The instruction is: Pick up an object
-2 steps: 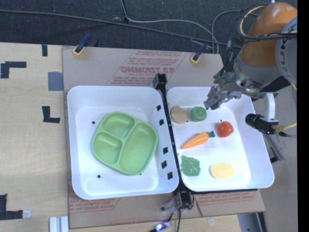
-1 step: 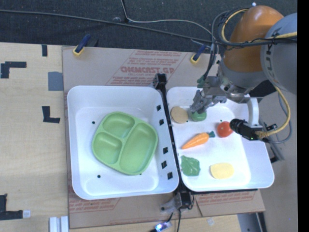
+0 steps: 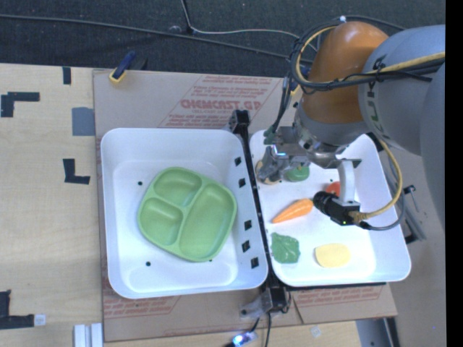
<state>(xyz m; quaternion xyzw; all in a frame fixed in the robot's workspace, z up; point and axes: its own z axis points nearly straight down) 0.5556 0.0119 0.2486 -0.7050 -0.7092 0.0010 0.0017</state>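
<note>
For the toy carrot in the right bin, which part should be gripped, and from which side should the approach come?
Probably the thick middle of the carrot, coming straight down from above. It lies flat on the floor of the right bin, its long axis slanted and its narrow end toward the divider. Close across its width, where both sides look free. The black fitting crowds its thick end.

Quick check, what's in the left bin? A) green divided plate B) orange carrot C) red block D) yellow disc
A: the green divided plate lies in the left bin, while the carrot and the yellow disc lie in the right bin.
</note>
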